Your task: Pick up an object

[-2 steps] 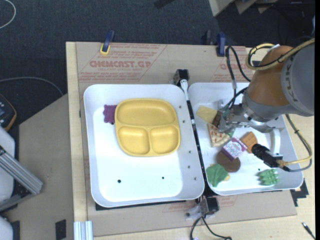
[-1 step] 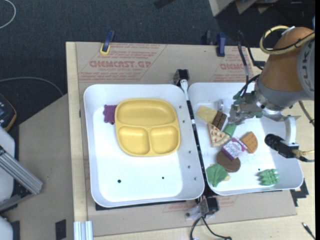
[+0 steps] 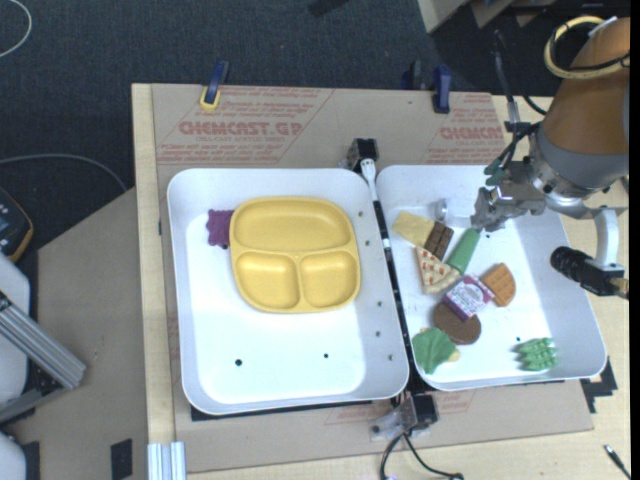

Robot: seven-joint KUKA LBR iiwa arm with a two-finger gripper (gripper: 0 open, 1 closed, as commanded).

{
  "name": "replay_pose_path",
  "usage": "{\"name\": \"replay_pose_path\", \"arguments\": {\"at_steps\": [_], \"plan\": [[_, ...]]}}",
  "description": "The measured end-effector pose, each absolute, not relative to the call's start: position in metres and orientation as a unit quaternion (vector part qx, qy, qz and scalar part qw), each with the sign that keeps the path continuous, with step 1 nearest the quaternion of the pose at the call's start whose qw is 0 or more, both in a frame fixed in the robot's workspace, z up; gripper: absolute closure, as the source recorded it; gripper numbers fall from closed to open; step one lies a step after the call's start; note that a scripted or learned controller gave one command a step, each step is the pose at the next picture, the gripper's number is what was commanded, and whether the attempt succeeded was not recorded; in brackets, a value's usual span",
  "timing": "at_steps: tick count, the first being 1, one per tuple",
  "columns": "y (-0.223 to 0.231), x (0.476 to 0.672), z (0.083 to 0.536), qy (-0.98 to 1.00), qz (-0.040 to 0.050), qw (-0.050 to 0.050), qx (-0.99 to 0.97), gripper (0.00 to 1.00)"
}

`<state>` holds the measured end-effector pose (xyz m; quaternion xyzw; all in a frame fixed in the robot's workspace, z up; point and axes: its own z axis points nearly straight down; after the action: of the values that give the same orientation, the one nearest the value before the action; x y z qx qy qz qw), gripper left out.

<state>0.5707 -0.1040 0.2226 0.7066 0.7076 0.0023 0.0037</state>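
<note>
Grey gripper (image 3: 487, 214) hung low over right bin (image 3: 570, 303), finger state unclear. Green stick (image 3: 463, 248) lay just below-left of it. Approach step; next move called for descent onto stick.

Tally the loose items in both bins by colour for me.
Yellow: 2, divided plate, cheese wedge
Purple: 2, piece by plate, wrapped item
Green: 3
Brown or tan: 4
Total: 11
</note>
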Motion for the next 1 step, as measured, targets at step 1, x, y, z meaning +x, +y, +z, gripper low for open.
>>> {"name": "replay_pose_path", "arguments": {"at_steps": [1], "plan": [[-0.0508,0.5568,0.2338,0.709,0.0009,-0.001,0.705,1.00]]}}
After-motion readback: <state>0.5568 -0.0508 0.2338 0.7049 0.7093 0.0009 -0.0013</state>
